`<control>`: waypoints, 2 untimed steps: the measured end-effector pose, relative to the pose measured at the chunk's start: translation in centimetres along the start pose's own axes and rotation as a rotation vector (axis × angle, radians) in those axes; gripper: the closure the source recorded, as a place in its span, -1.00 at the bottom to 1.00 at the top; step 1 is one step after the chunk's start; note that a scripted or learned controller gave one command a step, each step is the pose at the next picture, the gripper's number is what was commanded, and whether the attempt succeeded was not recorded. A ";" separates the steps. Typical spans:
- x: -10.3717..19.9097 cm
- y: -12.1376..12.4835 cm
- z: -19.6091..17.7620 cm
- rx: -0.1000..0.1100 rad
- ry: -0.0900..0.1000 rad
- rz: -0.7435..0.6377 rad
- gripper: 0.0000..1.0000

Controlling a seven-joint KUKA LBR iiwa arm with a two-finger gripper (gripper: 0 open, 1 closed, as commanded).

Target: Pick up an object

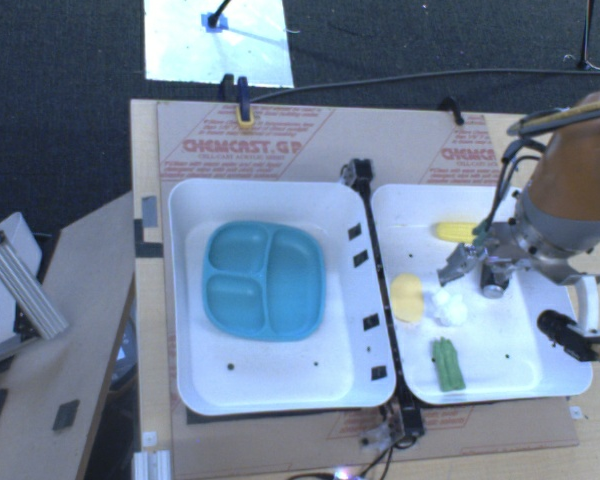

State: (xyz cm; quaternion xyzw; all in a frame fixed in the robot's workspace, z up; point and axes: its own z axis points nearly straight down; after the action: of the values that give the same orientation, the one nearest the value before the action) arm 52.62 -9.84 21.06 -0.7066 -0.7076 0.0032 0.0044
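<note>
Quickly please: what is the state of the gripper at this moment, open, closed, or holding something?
Gripper: open, holding nothing, above the right bin near the white object.

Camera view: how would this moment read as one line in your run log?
arm: over right white bin | gripper: above small white lump | pale yellow rounded piece: lying loose | grasp: none seen

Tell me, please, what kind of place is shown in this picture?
Probably a robotics lab test bench, not a kitchen. Two white bins sit clamped on a board, toy-like items such as a blue divided plate lie inside, and a robot arm reaches in.
</note>
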 end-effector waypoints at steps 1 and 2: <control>0.0 0.3 -0.6 -0.012 -0.001 -0.002 -1.00; 0.0 1.0 3.8 -0.009 -0.001 0.000 -1.00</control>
State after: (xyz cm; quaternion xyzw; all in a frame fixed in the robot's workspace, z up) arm 53.59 -9.85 17.21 -0.7067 -0.7075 0.0006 0.0011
